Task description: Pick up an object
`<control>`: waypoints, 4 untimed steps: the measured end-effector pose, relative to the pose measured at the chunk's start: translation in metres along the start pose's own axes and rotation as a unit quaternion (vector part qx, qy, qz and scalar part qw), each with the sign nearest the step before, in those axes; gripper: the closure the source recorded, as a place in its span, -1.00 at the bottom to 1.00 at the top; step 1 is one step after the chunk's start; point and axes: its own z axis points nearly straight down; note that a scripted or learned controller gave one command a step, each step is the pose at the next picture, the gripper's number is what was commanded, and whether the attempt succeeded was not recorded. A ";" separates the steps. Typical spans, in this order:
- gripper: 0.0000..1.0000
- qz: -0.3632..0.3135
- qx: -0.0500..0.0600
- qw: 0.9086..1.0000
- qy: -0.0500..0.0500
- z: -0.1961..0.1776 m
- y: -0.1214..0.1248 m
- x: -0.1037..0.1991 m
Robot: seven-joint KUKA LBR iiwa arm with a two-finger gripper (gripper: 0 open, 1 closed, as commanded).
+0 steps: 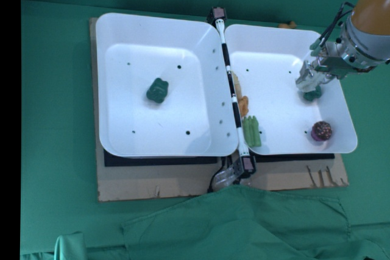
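My gripper (307,81) hangs low over the right side of the right bin (274,64), at the end of the grey arm with its orange band. A small dark green object (314,94) lies directly under the gripper's tip, partly covered by it. I cannot see whether the gripper is touching it. A dark red round berry-like object (322,130) rests in the bin's front right corner. Green pods (251,131) lie near the front left, and an orange and yellow piece (241,101) sits against the left wall.
The left bin (122,39) holds one dark green blocky object (157,90) near its middle. A black and white divider bar (229,79) runs between the bins. Green cloth (244,222) is bunched in front of the bench.
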 end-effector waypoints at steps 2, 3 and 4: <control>1.00 -0.001 0.003 1.000 0.002 0.051 0.024 0.051; 1.00 -0.001 0.001 1.000 0.001 -0.014 0.009 0.032; 1.00 -0.001 0.000 1.000 0.001 -0.089 0.034 0.008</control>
